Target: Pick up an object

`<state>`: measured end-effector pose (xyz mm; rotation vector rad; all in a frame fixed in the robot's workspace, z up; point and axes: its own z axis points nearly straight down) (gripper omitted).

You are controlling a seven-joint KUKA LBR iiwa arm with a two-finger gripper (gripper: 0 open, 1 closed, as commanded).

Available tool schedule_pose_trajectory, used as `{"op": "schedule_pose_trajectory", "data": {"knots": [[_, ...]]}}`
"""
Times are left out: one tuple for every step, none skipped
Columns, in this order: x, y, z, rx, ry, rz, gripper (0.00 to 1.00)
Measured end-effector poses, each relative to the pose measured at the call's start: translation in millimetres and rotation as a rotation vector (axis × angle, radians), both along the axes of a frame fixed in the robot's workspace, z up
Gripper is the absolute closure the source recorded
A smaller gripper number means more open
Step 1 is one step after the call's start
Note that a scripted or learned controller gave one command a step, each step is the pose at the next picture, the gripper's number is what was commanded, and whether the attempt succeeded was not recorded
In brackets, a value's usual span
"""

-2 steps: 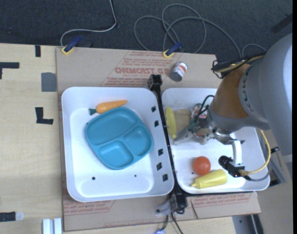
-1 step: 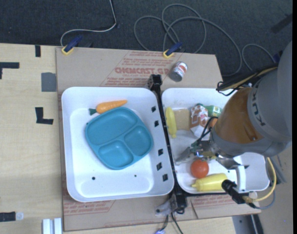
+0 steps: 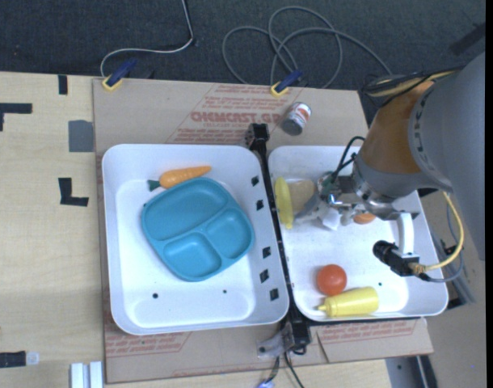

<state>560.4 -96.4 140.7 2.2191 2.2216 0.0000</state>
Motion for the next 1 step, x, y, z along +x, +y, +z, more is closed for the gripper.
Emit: {"op": "schedule_pose_trajectory", "data": {"knots": [[62.9, -12.7, -51.6, -0.012, -0.005, -0.004, 0.0]]}}
